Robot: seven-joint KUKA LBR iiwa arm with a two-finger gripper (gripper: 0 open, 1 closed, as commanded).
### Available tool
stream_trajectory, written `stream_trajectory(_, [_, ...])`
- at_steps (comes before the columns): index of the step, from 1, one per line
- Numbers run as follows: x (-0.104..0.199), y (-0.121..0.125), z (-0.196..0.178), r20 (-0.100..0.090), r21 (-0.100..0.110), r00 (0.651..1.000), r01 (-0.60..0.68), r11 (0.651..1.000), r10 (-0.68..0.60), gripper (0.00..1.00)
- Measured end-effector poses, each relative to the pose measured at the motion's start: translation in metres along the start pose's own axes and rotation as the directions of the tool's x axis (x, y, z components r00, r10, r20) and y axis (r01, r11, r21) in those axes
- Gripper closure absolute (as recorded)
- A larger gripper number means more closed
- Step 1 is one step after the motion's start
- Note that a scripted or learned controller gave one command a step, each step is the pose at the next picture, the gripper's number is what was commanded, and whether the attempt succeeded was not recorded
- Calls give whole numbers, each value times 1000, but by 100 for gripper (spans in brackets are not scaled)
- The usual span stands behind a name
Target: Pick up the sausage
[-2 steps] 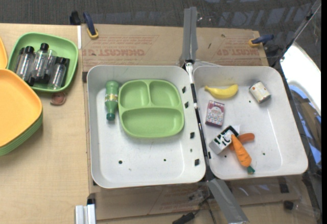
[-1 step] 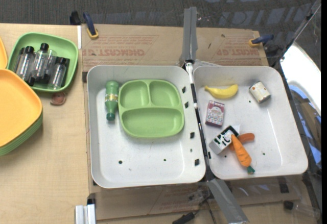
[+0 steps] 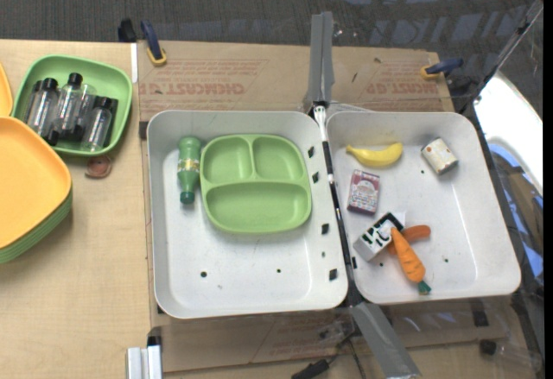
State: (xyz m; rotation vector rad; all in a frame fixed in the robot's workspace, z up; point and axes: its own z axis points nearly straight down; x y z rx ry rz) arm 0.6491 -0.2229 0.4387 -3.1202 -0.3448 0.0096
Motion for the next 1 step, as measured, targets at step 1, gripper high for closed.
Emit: stream_trajectory(1, [4,-1,-1,-2,-2,996,85,996,-85,100])
